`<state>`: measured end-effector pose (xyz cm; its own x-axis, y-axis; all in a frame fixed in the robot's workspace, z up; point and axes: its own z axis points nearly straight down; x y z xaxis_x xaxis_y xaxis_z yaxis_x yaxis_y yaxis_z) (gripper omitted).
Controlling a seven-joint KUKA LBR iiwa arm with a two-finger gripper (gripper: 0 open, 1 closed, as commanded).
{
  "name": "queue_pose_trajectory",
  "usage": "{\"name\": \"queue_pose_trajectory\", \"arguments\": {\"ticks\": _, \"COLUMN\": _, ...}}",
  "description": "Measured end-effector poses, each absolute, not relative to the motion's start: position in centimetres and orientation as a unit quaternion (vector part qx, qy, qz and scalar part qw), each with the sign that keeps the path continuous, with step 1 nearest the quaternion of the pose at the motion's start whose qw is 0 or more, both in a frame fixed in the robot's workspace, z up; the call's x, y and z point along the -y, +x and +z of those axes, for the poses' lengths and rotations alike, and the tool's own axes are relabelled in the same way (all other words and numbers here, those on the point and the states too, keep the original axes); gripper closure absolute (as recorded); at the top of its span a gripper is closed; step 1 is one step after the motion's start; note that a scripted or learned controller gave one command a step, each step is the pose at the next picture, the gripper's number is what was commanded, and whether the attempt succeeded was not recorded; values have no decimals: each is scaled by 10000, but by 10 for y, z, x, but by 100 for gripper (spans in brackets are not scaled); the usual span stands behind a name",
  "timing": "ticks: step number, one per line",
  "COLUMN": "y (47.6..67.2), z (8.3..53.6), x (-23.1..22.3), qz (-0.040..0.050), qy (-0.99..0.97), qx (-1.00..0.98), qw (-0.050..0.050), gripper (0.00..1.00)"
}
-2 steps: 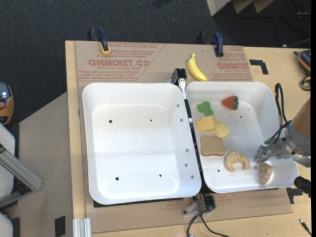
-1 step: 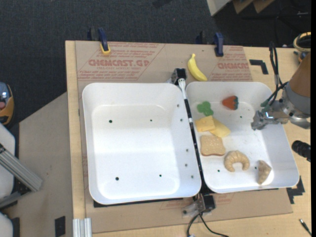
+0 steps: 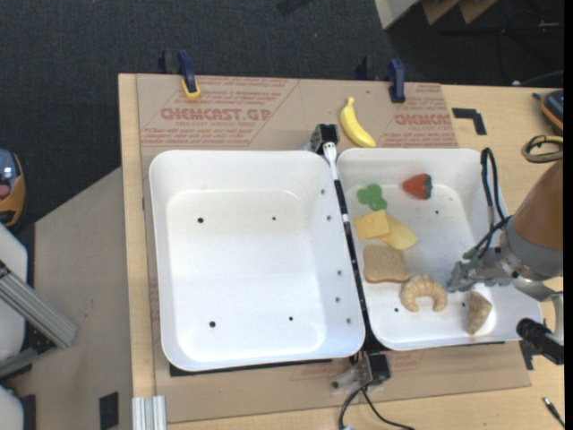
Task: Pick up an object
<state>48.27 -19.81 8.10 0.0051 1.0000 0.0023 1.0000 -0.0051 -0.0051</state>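
The right bin [image 3: 448, 164] holds several toy foods: a green piece [image 3: 372, 195], a red strawberry [image 3: 417, 185], two yellow wedges [image 3: 383, 228], a slice of bread [image 3: 385, 264], a croissant [image 3: 423, 293] and a tan lump [image 3: 477, 312]. My gripper [image 3: 466, 276] hangs low over the bin's right part, just right of the croissant and just above the tan lump. Nothing is visibly held in it. The arm's grey wrist [image 3: 528, 258] and orange band [image 3: 546, 209] hide the bin's right rim.
The left bin [image 3: 170, 240] lies beside the right one, with a black strip [image 3: 345, 231] between them. A yellow banana [image 3: 356, 124] rests on the board behind the bins. Blue clamps [image 3: 187, 68] hold the board's far edge. Cables [image 3: 488, 182] hang near the arm.
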Motion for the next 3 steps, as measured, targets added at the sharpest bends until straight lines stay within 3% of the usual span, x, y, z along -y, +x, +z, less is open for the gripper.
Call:
{"name": "queue_pose_trajectory", "arguments": {"ticks": 1, "y": 504, "z": 162, "x": 226, "qz": -11, "qy": -7071, "qx": 7071, "qw": -53, "gripper": 100}}
{"name": "queue_pose_trajectory", "arguments": {"ticks": 2, "y": 478, "z": 97, "x": 223, "qz": 6, "qy": -7076, "qx": 7066, "qw": 20, "gripper": 100}}
{"name": "queue_pose_trajectory", "arguments": {"ticks": 3, "y": 540, "z": 191, "x": 196, "qz": -33, "qy": -7046, "qx": 7096, "qw": -62, "gripper": 100}}
